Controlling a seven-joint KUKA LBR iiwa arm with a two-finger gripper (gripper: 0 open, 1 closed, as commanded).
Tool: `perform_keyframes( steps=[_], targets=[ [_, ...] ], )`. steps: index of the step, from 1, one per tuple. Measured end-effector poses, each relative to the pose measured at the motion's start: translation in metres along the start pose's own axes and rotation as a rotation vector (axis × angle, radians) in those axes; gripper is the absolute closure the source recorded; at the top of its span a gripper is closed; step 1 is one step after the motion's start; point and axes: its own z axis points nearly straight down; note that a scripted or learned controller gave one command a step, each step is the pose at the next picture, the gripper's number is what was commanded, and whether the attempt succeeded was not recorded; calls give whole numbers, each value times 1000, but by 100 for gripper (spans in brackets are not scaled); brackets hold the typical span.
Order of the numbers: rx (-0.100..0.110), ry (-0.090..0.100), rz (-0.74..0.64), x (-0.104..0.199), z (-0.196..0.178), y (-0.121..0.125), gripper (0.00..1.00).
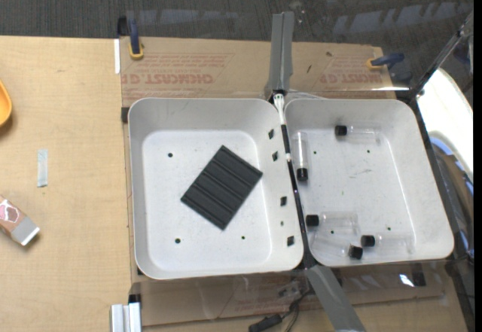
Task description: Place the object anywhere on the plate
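Several clear tubes with black caps (299, 156) are scattered in the right bin (431, 195), one along its left wall and others near its front edge; which of them is meant as the object cannot be told. The dark ribbed plate (222, 187) is laid flat and askew in the middle of the left bin (138, 172), well apart from the tubes, probably so that it can be reached from above. Both bins are carried side by side on the desk (60, 112). Nothing has yet been set on the plate. Whether the claw is released or clenched cannot be told.

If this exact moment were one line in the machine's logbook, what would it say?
left bin: black ribbed plate lying flat | right bin: clear black-capped tubes scattered | placing: not yet done
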Motion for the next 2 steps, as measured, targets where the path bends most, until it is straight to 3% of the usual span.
perform_keyframes(
  steps=[2],
  targets=[
    [6, -7, -6, 3, -13, 1, 100]
  ],
)
